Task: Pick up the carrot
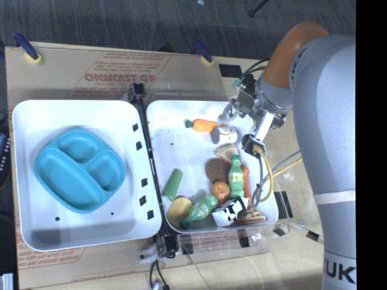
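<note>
We see the grey arm point(323, 132) bent in from the right, wrist over the right bin's point(175, 156) top edge. Gripper point(228, 124) sits low by the carrot point(202, 125), a small smooth orange plastic piece w/ green tip, just left of it. Can't tell its grip state.

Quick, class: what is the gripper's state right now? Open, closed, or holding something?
Gripper: cannot be told; it sits just right of the carrot.

Grey arm point(323, 125), orange band point(289, 56), yellow cable point(268, 177), "KU" lettering.
</note>
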Tool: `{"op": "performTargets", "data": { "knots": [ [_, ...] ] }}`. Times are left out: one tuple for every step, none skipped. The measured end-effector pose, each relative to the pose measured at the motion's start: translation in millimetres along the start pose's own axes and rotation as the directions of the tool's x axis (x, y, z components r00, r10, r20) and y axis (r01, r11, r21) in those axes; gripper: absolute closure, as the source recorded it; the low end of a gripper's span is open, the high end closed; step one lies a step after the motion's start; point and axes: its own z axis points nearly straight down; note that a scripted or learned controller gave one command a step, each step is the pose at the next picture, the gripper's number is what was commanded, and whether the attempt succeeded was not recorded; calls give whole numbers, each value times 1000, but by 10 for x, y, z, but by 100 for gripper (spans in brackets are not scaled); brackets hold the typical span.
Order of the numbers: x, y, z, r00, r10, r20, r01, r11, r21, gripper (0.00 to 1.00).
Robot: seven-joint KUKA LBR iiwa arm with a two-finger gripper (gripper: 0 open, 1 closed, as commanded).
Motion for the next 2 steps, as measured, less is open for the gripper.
{"op": "performTargets", "data": {
  "knots": [
    [366,102,692,1000,30,-2,-30,1000,-7,0],
    [264,75,711,932,363,-8,-363,932,-3,0]
  ]
}}
